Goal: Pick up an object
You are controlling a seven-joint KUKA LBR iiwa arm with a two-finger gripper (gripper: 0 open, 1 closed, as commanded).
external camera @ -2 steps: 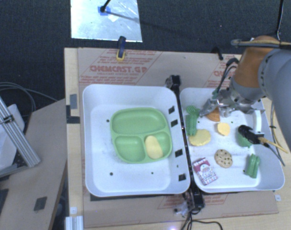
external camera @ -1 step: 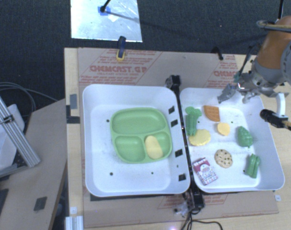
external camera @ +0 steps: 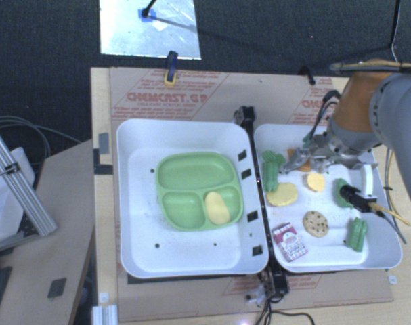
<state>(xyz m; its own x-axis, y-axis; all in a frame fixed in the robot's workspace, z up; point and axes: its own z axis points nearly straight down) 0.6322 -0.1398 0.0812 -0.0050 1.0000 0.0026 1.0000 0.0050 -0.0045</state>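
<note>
Left bin [external camera: 137, 202]: green tray [external camera: 191, 175], yellow piece [external camera: 218, 207].

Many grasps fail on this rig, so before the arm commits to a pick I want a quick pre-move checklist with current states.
1. gripper above the right bin: ok.
2. Fingers open or shut: cannot tell.
3. Object between its fingers: cannot tell.
4. Targets nearby, green piece and yellow slice: ok.
5. Cookie and small carton lying apart, free to grasp: ok.
6. green tray in left bin, out of the way: ok.
</note>
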